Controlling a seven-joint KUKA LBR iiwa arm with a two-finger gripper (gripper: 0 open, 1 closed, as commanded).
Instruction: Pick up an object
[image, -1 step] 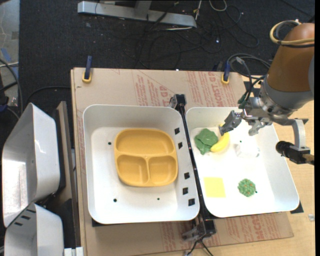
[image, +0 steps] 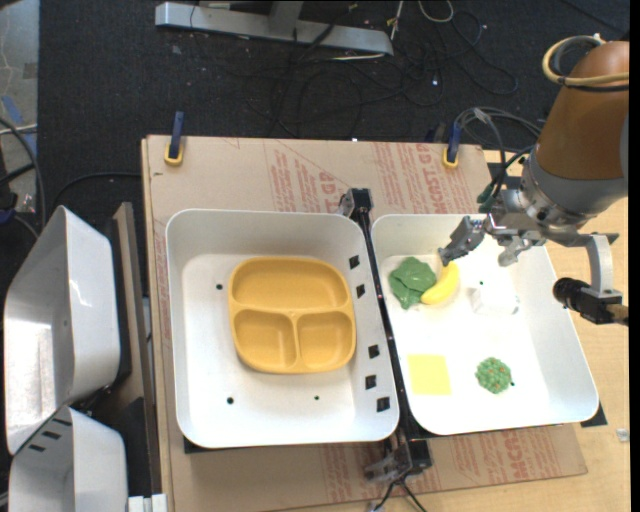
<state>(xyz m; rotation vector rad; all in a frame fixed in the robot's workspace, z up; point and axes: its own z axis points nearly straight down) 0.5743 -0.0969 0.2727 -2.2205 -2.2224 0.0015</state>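
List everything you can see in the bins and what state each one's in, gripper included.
Gripper: open, above the right bin, holding nothing.
Banana: lying in right bin, touching the green toy.
Green toy: lying in right bin.
Yellow square: flat on bin floor.
Green ball: resting alone.
Tray: upright in left bin.

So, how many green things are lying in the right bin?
2. One green piece lies near the bin's left wall, touching a yellow banana. The other, a small green ball, lies toward the front, right of a yellow square. The arm may hide more.
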